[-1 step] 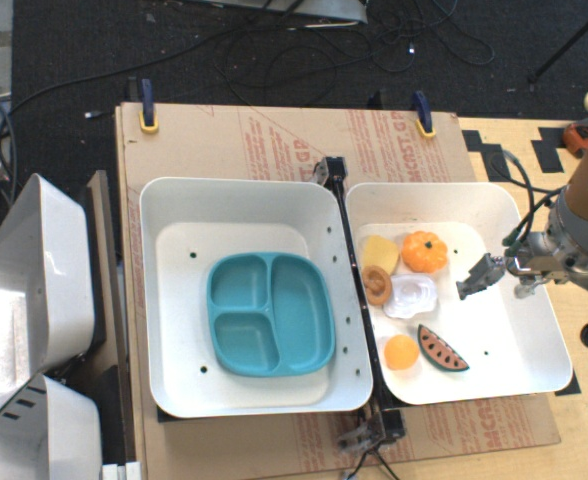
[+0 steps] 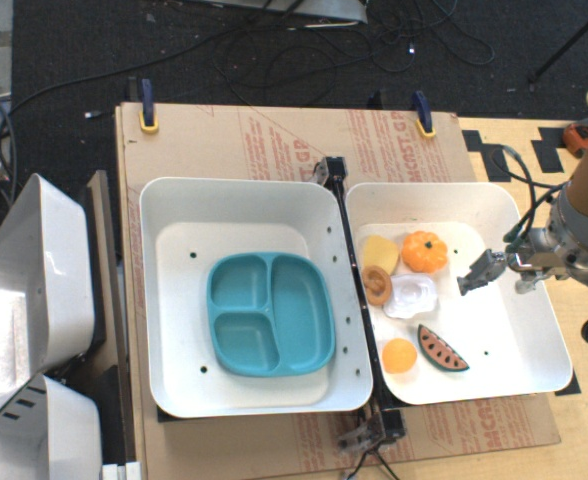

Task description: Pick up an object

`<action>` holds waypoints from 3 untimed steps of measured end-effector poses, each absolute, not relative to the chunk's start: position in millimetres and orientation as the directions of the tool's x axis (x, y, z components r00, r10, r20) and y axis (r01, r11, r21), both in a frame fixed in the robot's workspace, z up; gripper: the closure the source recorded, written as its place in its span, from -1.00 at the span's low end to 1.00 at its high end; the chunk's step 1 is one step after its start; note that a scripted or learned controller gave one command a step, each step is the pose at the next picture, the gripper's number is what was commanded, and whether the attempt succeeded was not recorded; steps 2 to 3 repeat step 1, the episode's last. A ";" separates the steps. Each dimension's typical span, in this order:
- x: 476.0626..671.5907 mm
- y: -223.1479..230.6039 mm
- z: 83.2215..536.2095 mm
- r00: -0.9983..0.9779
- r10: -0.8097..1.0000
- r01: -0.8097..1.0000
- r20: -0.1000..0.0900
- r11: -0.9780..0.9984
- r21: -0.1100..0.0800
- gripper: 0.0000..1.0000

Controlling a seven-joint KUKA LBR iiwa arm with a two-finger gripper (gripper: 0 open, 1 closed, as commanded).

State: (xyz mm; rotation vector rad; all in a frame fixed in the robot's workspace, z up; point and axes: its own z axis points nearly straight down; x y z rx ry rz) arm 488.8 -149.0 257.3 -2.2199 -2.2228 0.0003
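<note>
The right bin [image 2: 534, 358] holds several toy foods: an orange pumpkin [image 2: 425, 252], a pale yellow block [image 2: 380, 252], a brown ring [image 2: 378, 285], a white crumpled piece [image 2: 413, 296], a small orange ball [image 2: 399, 355] and a watermelon slice [image 2: 441, 349]. My gripper [image 2: 481, 272] reaches in from the right and hangs over the bin's middle, right of the pumpkin and the white piece. It touches none of them, and nothing shows between its fingers.
The left bin [image 2: 174, 268] holds a teal divided plate [image 2: 270, 314]. A black clamp bar [image 2: 352, 258] runs between the bins. White containers [image 2: 34, 288] stand off the bench at the left. Cables lie on the dark floor behind.
</note>
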 end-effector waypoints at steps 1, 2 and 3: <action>480.3 -152.0 197.6 0.002 1.000 1.000 0.001 -0.002 -0.006 -1.00; 480.3 -152.0 197.6 0.002 1.000 1.000 0.001 -0.002 -0.006 -1.00; 480.3 -152.0 197.6 0.002 1.000 1.000 0.001 -0.002 -0.006 -1.00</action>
